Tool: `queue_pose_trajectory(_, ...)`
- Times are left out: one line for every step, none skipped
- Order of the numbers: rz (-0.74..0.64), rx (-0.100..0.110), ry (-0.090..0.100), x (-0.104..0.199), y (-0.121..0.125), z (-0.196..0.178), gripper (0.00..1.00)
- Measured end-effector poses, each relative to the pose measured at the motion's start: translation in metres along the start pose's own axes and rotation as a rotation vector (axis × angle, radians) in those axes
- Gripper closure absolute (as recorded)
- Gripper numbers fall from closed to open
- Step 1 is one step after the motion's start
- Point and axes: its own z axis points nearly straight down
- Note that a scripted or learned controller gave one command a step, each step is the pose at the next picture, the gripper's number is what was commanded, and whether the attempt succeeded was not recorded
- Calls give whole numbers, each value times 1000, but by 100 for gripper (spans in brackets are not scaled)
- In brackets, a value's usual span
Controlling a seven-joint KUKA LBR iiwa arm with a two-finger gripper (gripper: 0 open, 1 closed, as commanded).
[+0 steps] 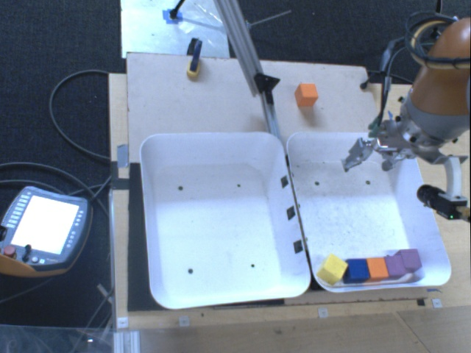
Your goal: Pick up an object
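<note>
i count two white bins, five blocks in my right bin's near corner, one orange cube on the bench beyond, and one teach pendant.

Yellow block, blue block, white bins

Two white bins of smooth, faintly glossy plastic, speckled floors, bench of matt pale board — wood-like, slanted pole of brushed metal, blocks at right bin's near edge — matt, foam-like
</note>
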Motion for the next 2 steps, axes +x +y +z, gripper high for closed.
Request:
queue_pose_trajectory(-2,15,4,27,-9,162,0)
queue_pose_trajectory(-1,-1,-1,-8,-8,-12,0)
